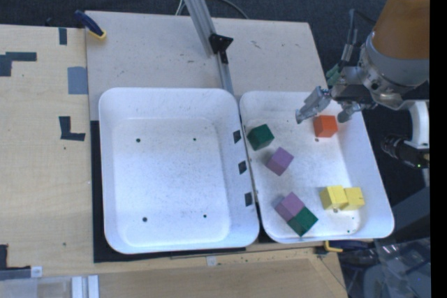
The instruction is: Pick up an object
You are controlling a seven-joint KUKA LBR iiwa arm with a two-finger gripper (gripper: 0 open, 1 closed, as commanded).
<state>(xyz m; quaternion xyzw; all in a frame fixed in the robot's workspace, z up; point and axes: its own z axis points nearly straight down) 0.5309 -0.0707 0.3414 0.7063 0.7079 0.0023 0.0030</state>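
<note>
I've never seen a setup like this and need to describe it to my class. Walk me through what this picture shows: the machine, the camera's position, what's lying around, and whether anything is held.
This is one picture from a camera fixed above a workbench, looking down at a slant. The machine is a robot arm, grey with an orange band, reaching in from the right side of the picture. At its end is the gripper, a two-finger part for grasping things. It hangs over the upper part of the right bin, with its fingers spread, and an orange block lies just beneath it. Nothing sits between the fingers, so nothing is held.

Two shallow white bins stand side by side. The right one also holds a green block, a purple block, a yellow piece, and a purple and a green block touching. The left bin sits beside it.
</note>
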